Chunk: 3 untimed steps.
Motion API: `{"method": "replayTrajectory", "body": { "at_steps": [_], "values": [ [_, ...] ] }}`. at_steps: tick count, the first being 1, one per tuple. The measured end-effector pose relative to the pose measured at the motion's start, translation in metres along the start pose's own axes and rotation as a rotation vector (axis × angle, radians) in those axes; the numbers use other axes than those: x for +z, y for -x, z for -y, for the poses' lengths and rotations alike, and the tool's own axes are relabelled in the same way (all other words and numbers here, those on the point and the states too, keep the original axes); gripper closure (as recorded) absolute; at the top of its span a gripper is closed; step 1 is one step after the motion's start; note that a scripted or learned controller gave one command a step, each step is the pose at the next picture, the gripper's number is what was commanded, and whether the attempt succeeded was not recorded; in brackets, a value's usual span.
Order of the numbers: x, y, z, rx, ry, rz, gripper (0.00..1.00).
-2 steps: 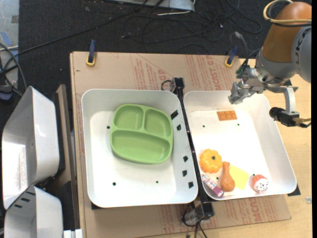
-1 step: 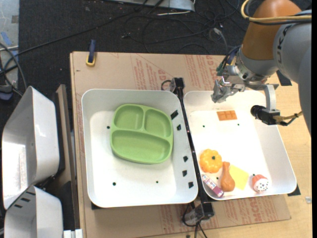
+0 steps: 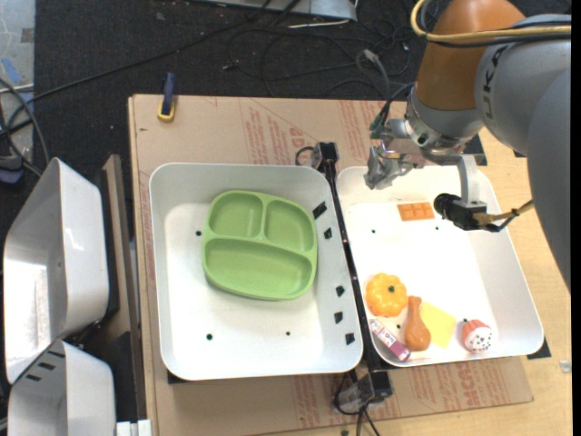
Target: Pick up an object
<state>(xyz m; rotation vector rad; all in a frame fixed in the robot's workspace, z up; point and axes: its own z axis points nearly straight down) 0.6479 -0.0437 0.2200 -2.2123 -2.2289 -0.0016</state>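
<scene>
Closest to the lens, at lower left, find two spare white tubs (image 3: 54, 252), one behind the other, off the side of the bench (image 3: 227, 134). Moving right, meet the left bin (image 3: 172, 334), holding a single green divided plate (image 3: 260, 245) lying flat a little toward the far side, with three compartments facing up. Beyond that bin's far left corner, on bare bench, note a small blue-and-yellow clamp (image 3: 167, 98). Along the same bin's right wall, see a row of small black tabs (image 3: 339, 291), and at the near end of the gap between the bins a knot of cables (image 3: 363, 391). Crossing into the right bin (image 3: 517, 280), count the loose objects, all resting on the floor: near the left wall an orange pumpkin (image 3: 387, 294); just nearer and right of it a tan drumstick (image 3: 416, 325), close beside a pink tube (image 3: 390, 339) at the near rim and overlapping a flat yellow slice (image 3: 440, 323); further right, by the near right corner, a white piece with red spots (image 3: 477, 336); well apart from these, toward the far wall, a flat orange cracker (image 3: 416, 212). Above that bin's far left corner, locate the gripper (image 3: 381, 175), hanging from the grey arm (image 3: 536, 80) with the orange band (image 3: 463, 53), just left of the cracker and apart from it. Cannot tell the jaws' state, apart or together, from this slant
</scene>
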Motion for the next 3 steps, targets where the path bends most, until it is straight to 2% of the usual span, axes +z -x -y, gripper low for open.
{"method": "replayTrajectory", "body": {
  "at_steps": [2,3],
  "values": [
    [0.004,-0.092,0.009,0.001,-0.001,0.001,1.00],
    [0.003,-0.140,0.027,-0.001,-0.002,0.000,1.00]
  ]
}}
